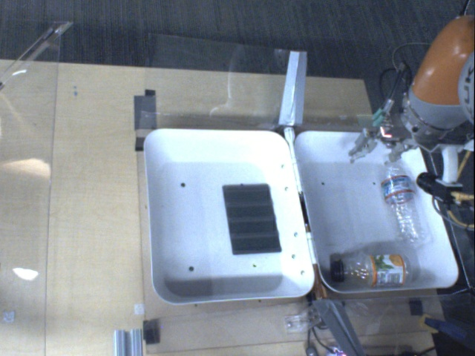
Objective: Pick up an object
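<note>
Claw spread wide, I hover above the clear bottle; next I must drop down and pinch it.

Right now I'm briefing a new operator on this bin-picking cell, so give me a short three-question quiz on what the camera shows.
1. True or false: the black ridged tray lies in the left bin.
2. Multiple choice: the clear water bottle lies in the right bin A) upright, B) on its side, C) between the fingers.
3. Which object lies along the right bin's near edge?

Key
1. True.
2. B; the gripper hangs over the bin's far end, apart from the bottle.
3. The amber bottle with the black cap, on its side.
</note>
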You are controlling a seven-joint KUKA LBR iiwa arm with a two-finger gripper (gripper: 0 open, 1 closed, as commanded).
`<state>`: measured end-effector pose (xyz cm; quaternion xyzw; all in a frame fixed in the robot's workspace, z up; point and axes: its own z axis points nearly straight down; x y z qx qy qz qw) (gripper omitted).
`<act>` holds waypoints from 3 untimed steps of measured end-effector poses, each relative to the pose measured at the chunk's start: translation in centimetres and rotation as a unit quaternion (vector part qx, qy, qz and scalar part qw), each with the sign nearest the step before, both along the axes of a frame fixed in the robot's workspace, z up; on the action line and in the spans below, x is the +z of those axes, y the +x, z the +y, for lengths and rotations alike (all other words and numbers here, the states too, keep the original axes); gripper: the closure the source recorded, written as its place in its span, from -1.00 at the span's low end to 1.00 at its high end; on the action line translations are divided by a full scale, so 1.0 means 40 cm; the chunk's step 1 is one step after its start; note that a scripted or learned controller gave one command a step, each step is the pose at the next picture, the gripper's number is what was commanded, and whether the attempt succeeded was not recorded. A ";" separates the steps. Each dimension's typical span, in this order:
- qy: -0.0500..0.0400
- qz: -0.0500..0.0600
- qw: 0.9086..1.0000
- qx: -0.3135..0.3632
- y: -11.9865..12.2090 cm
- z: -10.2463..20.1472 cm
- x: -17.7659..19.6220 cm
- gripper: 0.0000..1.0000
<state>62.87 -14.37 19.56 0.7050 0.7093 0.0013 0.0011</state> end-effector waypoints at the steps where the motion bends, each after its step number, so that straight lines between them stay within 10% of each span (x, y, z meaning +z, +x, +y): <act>1: 0.004 -0.005 0.993 0.116 -0.031 -0.092 -0.268 -1.00; 2: 0.000 -0.002 0.992 0.129 0.091 -0.145 -0.266 -1.00; 3: -0.001 -0.003 0.988 0.155 -0.030 -0.152 -0.269 -1.00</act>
